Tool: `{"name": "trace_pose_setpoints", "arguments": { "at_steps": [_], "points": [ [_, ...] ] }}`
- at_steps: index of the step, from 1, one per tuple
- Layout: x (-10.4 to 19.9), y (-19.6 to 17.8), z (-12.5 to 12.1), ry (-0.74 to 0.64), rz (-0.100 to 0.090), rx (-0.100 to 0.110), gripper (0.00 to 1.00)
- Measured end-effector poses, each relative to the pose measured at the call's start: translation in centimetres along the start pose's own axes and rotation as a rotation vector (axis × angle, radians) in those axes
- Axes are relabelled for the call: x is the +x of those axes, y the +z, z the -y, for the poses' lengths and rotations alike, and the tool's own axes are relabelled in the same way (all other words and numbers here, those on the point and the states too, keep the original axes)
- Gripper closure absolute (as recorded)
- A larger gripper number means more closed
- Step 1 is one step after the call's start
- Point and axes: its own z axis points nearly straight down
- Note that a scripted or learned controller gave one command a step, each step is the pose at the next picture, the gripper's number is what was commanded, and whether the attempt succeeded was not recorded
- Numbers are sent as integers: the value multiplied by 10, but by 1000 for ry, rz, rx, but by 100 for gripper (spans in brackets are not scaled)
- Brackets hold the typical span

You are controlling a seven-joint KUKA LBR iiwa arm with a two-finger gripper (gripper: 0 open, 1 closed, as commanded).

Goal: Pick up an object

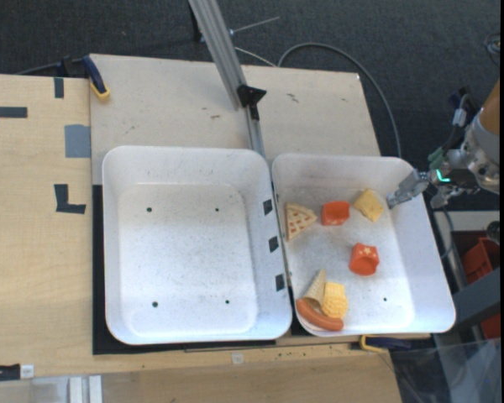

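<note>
My jaws hang at the three o'clock edge of the scene, just over the right rim of the right bin; from this slant I cannot tell whether they are apart or together, and nothing shows between them.

Closest to me, toward nine o'clock, a pale yellow block lies in the bin's upper part. Just beyond it at nine o'clock sits a small orange-red piece, and further on a pizza slice rests near the bin's left wall. Toward seven o'clock from me, near the bin's middle, lies a red tomato-like piece, apart from the rest. At the bin's six o'clock corner a corn cob, a tan cone and a sausage lie bunched together, touching, with the sausage against the lower wall.

The left bin adjoins the right one, rim to rim, at nine o'clock.

Open floor in the right bin lies along its right side, between the red piece and the rim, and along the twelve o'clock wall. A slanted metal rail runs from twelve o'clock down to the seam between the bins. The worktop shows bare above the bins.
</note>
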Motion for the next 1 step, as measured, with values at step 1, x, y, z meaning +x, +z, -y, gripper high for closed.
{"name": "trace_pose_setpoints", "arguments": {
  "at_steps": [1],
  "points": [
    [0,-2,-1,-2,1,-3,0]
  ]
}}
